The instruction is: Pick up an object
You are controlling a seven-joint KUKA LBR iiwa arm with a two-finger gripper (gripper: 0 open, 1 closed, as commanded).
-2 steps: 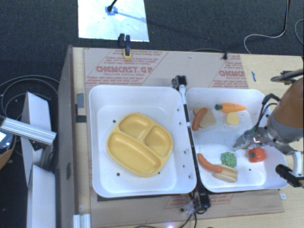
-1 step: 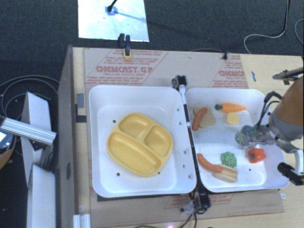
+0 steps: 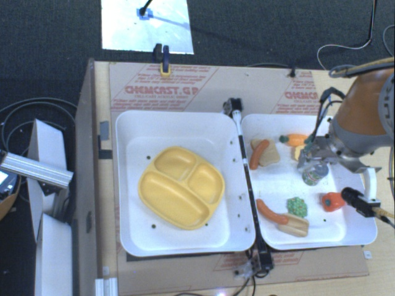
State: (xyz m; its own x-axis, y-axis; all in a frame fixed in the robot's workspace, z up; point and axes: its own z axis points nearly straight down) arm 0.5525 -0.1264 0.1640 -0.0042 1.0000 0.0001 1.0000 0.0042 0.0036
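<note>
Arm over the right bin, toy food below it

The gripper (image 3: 313,172) hangs in the right half of the frame over the right bin (image 3: 358,230); I cannot tell how it stands, nor whether it holds anything. Nearest it, at upper centre of that bin, lie a carrot (image 3: 294,139), a sausage (image 3: 258,153) and a pale chunk (image 3: 270,156) touching the sausage. Lower down are broccoli (image 3: 297,206), a second sausage (image 3: 271,211) against a tan block (image 3: 294,227), and a tomato (image 3: 332,201) toward the right. These look like light, stiff plastic toys, probably smooth and apt to slip or roll; a sausage is likely best taken across its narrow middle, the broccoli across its bumpy head. The left bin (image 3: 133,184) holds a yellow tray (image 3: 180,187) with three compartments.
</note>
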